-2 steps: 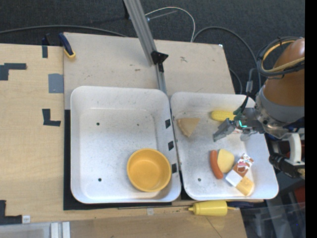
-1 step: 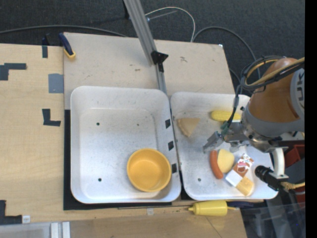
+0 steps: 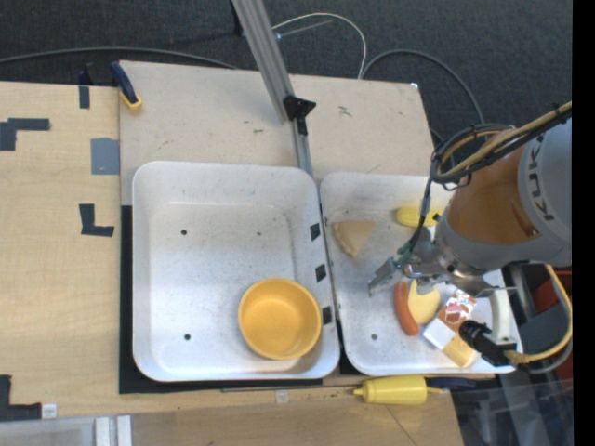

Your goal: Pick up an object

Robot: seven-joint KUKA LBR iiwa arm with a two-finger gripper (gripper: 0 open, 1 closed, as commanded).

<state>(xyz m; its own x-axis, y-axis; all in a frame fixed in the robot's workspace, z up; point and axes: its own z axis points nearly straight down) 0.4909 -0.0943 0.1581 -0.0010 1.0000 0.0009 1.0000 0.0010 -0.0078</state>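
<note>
A yellow bowl [image 3: 279, 318] is seen in the left bin [image 3: 167, 193]. In the right bin [image 3: 372, 342], a tan wedge [image 3: 352, 237], an orange sausage-shaped toy [image 3: 405, 309] and other small items are held. The gripper [image 3: 389, 274] is spread open with nothing between its fingers, poised just left of the sausage-shaped toy.

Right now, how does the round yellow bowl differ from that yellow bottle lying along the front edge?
The round yellow bowl sits inside the left white bin; the yellow squeeze bottle lies outside both bins, on the bench's front edge. The bowl is wide, round and open-topped, standing upright; the bottle is slim, long and on its side. The bowl's yellow is more orange. Both are plain yellow items, far from the claw.
</note>
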